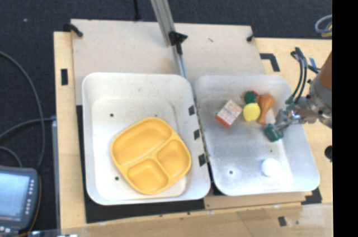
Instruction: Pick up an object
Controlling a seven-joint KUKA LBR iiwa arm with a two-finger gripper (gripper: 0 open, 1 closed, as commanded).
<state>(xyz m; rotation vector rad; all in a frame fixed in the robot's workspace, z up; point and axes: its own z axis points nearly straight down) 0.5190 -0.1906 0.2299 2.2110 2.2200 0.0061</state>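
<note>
Because the gripper (275, 131) hangs by the right bin's (246, 174) right wall, jaws unreadable to you, try the small box (228, 113) left of it: likely light, stiff, flat-sided.

You will find no text you can read here; the small red-and-white carton (228, 113) carries print too blurred to make out.

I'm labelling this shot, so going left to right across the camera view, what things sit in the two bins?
Yellow divided tray → small orange-and-white box → yellow ball → white ball.
</note>
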